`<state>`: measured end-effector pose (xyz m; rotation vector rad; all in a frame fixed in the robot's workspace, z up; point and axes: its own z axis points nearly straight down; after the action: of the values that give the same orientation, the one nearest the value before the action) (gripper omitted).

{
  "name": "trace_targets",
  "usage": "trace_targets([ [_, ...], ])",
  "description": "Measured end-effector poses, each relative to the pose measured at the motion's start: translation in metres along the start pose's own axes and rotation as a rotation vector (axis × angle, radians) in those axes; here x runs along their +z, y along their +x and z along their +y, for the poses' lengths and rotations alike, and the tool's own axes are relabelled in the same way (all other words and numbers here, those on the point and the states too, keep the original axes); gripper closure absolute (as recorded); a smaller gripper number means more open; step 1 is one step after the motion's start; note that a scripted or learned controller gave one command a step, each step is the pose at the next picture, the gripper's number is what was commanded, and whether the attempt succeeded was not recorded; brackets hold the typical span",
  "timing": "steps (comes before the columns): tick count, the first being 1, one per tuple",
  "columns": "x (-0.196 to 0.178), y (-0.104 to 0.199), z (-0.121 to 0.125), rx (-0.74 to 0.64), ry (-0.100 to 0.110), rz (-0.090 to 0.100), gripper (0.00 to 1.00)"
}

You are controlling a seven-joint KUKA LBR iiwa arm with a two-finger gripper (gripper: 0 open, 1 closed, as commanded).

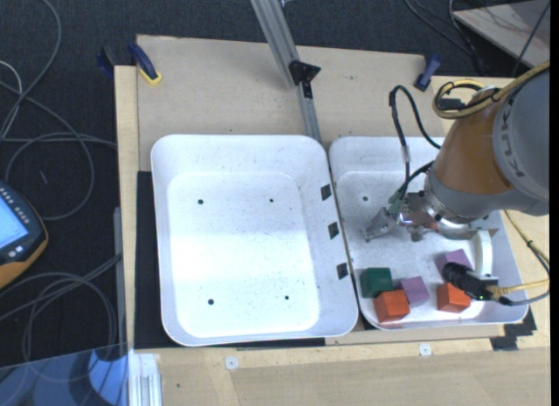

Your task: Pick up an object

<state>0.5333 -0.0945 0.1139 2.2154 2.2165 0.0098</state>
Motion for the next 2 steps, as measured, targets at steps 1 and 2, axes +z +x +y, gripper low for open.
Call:
trace_targets([
  [1, -0.094, 0.029, -0.002, -0.003, 0.001, 0.002, 0.00],
  [2, -0.229, 0.007, -0.025, 0.000, -0.001, -0.001, 0.00],
])
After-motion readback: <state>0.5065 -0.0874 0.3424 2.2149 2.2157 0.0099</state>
